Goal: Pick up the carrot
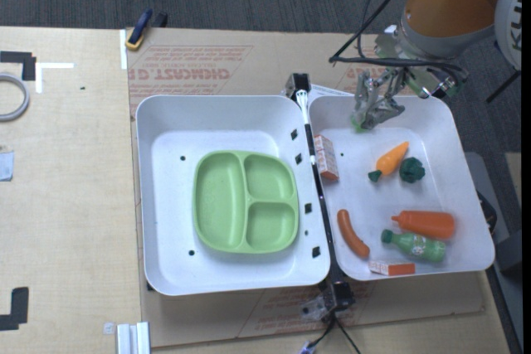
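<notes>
While two shallow white bins are seen side by side on the table (75, 203), the left bin (158, 203) is occupied by a green divided plate (246, 201) lying flat in its middle. Within the right bin (452, 128) several things are spread: the carrot (390, 160) lies tilted near the centre, with a green broccoli piece (411, 170) just beside it on the right. A small red-and-white packet (326, 159) is placed against the left wall, a sausage (353, 233) lies nearer, and an orange-red bottle (425, 223) and a green bottle (414, 245) are set at the near right. A small flat carton (392, 268) rests at the near edge. The gripper (375, 110) is held over the bin's far side, well apart from the carrot; whether anything is clasped by it cannot be told.
</notes>
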`<state>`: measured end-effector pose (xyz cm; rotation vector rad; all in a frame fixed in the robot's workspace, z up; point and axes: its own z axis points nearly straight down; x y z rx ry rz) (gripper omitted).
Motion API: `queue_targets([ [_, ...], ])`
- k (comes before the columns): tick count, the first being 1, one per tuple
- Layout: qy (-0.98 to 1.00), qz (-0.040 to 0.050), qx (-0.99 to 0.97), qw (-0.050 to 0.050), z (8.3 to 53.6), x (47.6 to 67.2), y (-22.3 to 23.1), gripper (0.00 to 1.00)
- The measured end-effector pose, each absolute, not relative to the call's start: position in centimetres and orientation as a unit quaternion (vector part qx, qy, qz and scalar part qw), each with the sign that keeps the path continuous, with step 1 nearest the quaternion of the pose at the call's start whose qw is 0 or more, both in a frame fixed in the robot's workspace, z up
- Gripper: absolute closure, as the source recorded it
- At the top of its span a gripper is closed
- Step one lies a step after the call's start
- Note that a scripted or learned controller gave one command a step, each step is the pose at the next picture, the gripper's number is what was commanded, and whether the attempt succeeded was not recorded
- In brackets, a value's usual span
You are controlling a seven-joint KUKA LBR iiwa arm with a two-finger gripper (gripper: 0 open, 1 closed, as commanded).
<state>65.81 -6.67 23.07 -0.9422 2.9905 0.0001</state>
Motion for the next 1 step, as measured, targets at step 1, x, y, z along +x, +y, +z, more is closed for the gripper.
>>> queue_targets([
  [1, 0.954, 0.0000, -0.301, 0.003, 23.07, 65.80, -6.68, 0.00],
])
